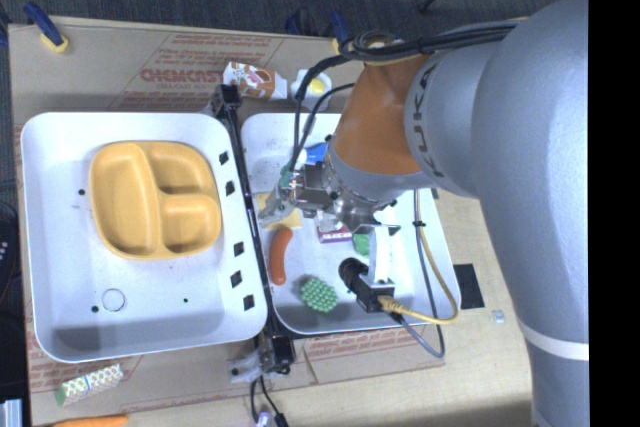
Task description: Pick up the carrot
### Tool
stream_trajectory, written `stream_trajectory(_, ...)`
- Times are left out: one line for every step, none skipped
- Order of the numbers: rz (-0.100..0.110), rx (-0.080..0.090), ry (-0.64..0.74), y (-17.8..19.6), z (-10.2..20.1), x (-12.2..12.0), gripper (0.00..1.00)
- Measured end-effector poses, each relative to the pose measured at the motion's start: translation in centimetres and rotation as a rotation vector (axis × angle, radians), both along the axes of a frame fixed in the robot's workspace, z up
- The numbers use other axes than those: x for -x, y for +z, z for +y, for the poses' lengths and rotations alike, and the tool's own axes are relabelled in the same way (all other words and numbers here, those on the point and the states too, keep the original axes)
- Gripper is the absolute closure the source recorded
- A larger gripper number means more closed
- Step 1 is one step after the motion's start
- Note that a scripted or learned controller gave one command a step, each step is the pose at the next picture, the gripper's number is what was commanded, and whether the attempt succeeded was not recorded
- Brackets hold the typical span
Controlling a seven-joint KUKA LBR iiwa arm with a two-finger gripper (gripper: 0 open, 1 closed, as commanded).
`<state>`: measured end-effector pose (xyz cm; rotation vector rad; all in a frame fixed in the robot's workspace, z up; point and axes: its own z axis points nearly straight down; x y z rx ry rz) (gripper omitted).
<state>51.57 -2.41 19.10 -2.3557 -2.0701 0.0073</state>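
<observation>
The carrot (279, 255) lies just below and a bit left of the claw (300, 198), not touching it, and I cannot tell its state.

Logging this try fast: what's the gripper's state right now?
Gripper: cannot be told; it sits low in the right bin, just above the carrot, which lies on the floor.
</observation>
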Motion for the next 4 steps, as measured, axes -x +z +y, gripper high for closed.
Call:
stream_trajectory(-0.004,0.000,0.123,0.05,-0.85,-3.59,0.00)
stream_trajectory(-0.005,0.001,0.123,0.05,-0.85,-3.59,0.00)
stream_trajectory(-0.005,0.001,0.123,0.05,-0.85,-3.59,0.00)
stream_trajectory(-0.005,0.001,0.123,0.05,-0.85,-3.59,0.00)
